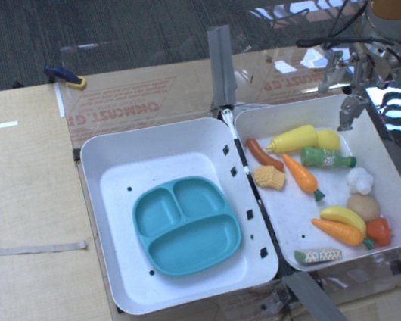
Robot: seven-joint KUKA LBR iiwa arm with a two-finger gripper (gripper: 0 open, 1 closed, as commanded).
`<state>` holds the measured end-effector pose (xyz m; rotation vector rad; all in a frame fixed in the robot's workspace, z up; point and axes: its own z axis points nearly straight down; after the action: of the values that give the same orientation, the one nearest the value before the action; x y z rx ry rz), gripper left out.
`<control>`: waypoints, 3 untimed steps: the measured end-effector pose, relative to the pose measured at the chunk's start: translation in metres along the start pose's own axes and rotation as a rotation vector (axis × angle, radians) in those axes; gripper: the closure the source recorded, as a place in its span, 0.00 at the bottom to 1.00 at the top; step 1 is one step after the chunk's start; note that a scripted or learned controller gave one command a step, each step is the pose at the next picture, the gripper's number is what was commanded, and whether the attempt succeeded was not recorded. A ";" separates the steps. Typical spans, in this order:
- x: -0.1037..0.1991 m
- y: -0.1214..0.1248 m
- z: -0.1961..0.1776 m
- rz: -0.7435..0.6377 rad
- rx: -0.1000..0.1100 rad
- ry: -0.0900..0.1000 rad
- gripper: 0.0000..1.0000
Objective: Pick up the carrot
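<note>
A: Where is the hand (348, 116)?

B: Poised over the far right corner of the right bin (392, 153), carrying nothing; whether it is spread or pressed together cannot be told.

A: And the carrot (302, 172)?

B: Below and left of the hand, beside the green bottle (326, 157). (A second carrot (339, 230) lies nearer the front, against the banana (344, 216).) The hand probably waits high to descend cleanly.

Pale wooden bench (22, 195), dark carpet (121, 16)
</note>
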<state>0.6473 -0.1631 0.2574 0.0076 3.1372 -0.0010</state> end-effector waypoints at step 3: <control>0.060 0.068 0.152 0.050 0.001 -0.008 1.00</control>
<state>0.5881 -0.0951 0.1047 0.0865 3.1282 -0.0024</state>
